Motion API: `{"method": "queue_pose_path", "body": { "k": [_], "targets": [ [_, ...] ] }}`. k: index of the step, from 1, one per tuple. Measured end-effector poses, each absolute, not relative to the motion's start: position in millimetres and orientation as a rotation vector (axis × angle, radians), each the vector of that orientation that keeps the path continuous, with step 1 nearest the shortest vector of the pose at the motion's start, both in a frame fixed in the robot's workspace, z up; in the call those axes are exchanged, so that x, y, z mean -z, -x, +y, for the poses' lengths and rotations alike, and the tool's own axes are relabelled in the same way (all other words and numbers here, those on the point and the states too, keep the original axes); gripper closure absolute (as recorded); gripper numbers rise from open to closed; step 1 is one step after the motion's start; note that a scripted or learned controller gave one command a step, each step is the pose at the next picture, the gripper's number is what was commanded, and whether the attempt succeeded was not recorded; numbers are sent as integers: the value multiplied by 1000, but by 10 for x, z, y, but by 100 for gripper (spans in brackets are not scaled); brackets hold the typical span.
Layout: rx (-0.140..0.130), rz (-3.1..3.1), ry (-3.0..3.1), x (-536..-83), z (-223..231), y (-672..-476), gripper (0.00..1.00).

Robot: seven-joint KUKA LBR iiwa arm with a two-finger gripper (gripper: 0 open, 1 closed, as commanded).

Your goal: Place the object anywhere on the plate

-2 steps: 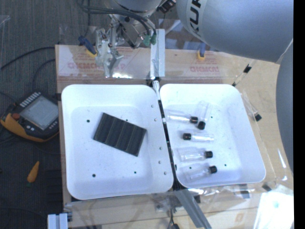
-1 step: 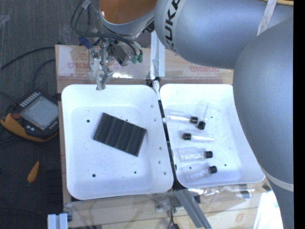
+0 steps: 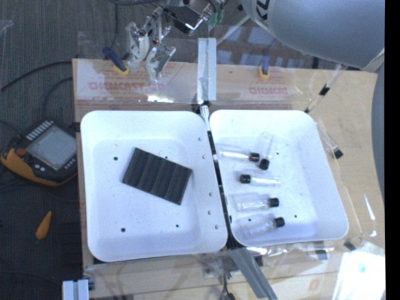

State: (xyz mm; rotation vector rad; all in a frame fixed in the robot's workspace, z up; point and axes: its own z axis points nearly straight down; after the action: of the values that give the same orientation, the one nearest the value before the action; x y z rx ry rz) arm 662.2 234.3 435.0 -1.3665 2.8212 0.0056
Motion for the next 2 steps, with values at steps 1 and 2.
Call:
{"method": "queue_pose_path", "body": {
  "k": [1, 2],
  "targets": [
    [-14, 2816, 1364, -4445, 2363, -6627, 100],
    [-23, 2810, 1361, -4541, 2382, -6633, 100]
  ]
}}
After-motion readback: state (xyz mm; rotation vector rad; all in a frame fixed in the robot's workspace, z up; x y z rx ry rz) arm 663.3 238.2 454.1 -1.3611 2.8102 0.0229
